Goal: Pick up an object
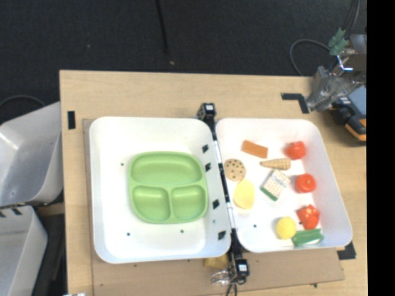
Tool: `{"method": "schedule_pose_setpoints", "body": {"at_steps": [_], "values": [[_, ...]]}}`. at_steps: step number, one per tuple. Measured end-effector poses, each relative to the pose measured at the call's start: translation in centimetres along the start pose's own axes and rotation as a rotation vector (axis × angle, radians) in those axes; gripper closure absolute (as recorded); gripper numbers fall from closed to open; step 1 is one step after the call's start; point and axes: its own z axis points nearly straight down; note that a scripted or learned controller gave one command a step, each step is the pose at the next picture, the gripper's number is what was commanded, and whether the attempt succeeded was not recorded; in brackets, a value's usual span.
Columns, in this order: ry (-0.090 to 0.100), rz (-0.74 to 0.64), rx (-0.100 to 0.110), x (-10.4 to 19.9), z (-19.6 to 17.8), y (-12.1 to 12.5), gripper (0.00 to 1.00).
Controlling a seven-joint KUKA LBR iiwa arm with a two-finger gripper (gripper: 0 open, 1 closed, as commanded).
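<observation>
Camera view is showing the claw (pixel 326 86) hanging above the bench's far right corner, outside both bins; whether it is apart or together I cannot tell, and nothing is showing in its grasp. Below and left of it, the right bin (pixel 330 165) is lying with a scatter of toy food. Nearest the claw, a red tomato (pixel 295 150) is sitting by the bin's far right side, with an orange bar (pixel 254 148) to its left and a cone (pixel 275 163) just below between them. Farther off, a second tomato (pixel 305 182), a small box (pixel 274 184), a cookie (pixel 234 169) and a pale yellow piece (pixel 244 194) are lying mid-bin; a lemon (pixel 286 227), a red piece (pixel 308 215) and a green piece (pixel 307 237) are crowding the near corner. Beyond those, the left bin (pixel 105 165) is holding a green divided plate (pixel 167 186).

The nearest tomato is looking like the easiest target: probably light, hard, smooth plastic, likely to roll or slip, so pinching across its widest middle seems best.
</observation>
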Motion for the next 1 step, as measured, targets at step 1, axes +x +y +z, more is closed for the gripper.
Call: {"method": "schedule_pose_setpoints", "body": {"at_steps": [1], "values": [[0.001,-0.001,0.03,-3.88,11.66,-0.29,1.0]]}}
